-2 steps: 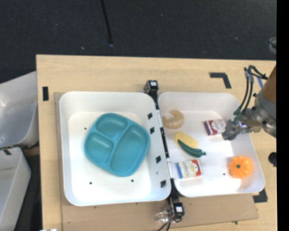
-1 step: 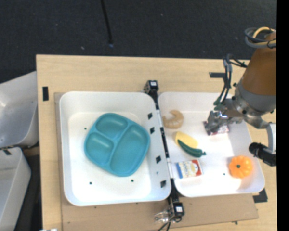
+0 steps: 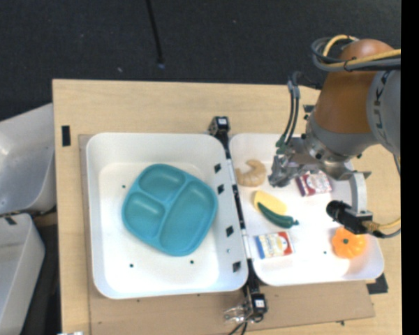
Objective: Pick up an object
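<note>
The end effector (image 3: 283, 173) hangs low just beside the beige shell-like toy (image 3: 251, 172), which lies at its outer side in the right bin (image 3: 321, 274) (probably light, hard plastic, best pinched across its narrow width).

Landmark: you can take the right bin (image 3: 265, 271) as your reference.
Left bin (image 3: 98, 257): beside it, holding a blue divided plate (image 3: 170, 209).
Gripper (image 3: 281, 173): you see it low over the right bin's upper part, just beside a tan pastry (image 3: 251, 173).
Other contents: yellow-and-green vegetable (image 3: 274, 209) at centre, small carton (image 3: 273, 245) below it, orange pumpkin (image 3: 349, 243) at the right edge, red-and-white packet (image 3: 314, 184) under the arm.
</note>
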Available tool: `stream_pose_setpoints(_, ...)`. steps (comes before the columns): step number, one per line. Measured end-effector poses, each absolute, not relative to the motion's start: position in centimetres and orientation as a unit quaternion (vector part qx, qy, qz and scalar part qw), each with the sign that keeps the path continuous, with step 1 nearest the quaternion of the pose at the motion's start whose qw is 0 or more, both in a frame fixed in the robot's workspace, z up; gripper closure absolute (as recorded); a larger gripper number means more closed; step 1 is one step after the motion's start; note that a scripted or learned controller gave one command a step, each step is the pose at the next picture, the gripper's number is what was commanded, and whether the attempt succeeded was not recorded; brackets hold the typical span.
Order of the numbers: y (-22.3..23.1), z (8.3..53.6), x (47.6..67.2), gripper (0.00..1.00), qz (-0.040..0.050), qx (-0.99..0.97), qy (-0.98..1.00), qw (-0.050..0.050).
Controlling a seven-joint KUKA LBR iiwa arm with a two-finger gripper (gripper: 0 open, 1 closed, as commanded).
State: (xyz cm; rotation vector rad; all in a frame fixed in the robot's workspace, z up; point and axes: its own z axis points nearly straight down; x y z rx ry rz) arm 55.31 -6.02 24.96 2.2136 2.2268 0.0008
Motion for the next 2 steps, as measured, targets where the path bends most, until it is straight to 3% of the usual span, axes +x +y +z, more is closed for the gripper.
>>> stream_pose_setpoints(2,4.2,24.9,59.1,1.0,0.0013,0.705,0.71,0.001)
